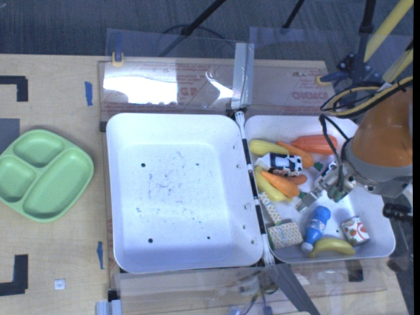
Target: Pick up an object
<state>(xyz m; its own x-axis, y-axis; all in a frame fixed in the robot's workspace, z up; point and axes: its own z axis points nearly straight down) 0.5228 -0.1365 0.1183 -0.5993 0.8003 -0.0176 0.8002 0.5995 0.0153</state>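
Orange-banded arm [384, 136] reaching in from the right, gripper [326, 188] low over the right bin [380, 241].

Cannot tell whether spread or pressed together; nothing seen pinched between. Crowded into that bin: yellow banana [333, 246] at the near edge, blue bottle [317, 226] just beside it, red-and-white can [354, 230] to the right, carrot [281, 185] and black-and-white toy car [286, 164] further left, patterned sponge [285, 233] near the dividing wall. Left bin [125, 143] alongside; green divided plate [43, 174] far left on the bench.
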